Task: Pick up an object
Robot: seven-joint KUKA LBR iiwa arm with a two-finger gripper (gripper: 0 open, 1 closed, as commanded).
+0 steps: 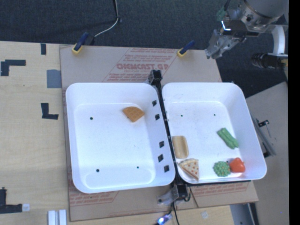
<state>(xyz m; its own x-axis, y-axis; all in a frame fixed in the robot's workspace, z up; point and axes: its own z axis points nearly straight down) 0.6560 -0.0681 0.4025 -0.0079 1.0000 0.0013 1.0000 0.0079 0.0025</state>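
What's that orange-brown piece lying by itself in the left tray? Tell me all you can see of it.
The orange-brown piece looks like a small flat toy wedge of toast or waffle, roughly triangular with one rounded edge, and appears to be plastic or foam. It lies flat on the floor of the left tray, in the upper middle part, apart from the walls. Nothing touches it but the tray floor. Finer surface texture is too small to tell.

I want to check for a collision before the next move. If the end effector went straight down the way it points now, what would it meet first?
Probably the brown cardboard sheet near its blue clamp, behind the right white bin. The end effector hangs beyond that bin's far rim, but depth is unclear from this slanted view.
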